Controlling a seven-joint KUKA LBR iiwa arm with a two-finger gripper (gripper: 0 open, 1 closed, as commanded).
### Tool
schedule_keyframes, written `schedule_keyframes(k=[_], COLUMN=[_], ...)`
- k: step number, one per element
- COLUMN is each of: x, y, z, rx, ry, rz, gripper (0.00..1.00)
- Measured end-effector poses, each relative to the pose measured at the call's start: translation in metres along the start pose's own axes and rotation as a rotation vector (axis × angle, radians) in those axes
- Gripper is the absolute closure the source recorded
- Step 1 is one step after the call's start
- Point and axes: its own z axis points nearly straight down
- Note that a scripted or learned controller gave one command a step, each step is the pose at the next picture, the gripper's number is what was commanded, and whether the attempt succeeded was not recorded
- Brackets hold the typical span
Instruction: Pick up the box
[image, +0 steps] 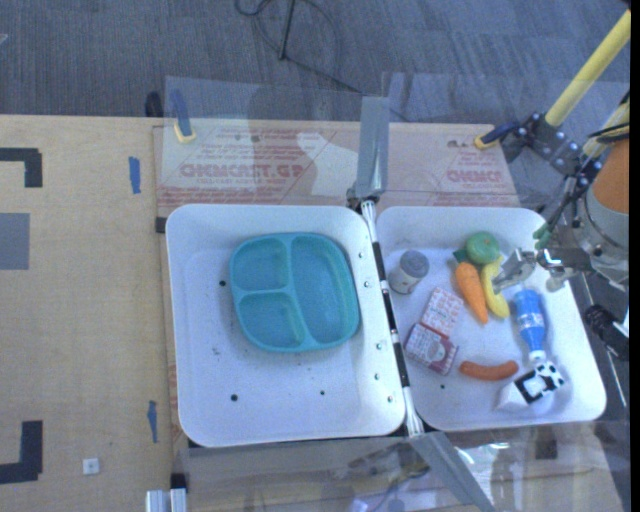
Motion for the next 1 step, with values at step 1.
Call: schedule_keyframes(k=[1], x=[0.0705], y=[-0.0179], z=[0.1220], rx=[-0.011], ry=[-0.003], rz=[-0.293], gripper=[0.00])
